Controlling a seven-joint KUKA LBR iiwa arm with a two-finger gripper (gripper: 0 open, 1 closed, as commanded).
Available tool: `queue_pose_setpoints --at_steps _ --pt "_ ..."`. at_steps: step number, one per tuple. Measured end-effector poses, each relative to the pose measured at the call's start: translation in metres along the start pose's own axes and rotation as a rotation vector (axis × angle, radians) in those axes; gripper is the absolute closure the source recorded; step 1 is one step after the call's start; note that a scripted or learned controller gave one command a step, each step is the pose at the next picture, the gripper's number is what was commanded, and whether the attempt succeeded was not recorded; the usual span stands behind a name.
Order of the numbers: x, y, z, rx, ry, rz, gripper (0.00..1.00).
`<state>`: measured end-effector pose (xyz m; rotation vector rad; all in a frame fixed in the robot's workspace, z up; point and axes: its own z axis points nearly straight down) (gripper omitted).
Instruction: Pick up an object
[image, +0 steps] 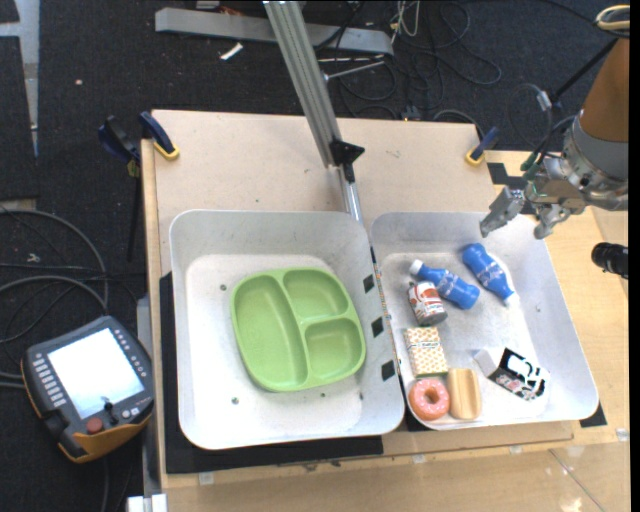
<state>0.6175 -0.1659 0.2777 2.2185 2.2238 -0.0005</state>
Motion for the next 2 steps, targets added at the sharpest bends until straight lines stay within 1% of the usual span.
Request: queue_pose_setpoints --at_steps 1,2 --pt "0.0 0.0 0.0 0.0 0.0 0.0 0.0" --pt "-0.003 0.002 0.044 0.004 0.0 0.002 0.0"
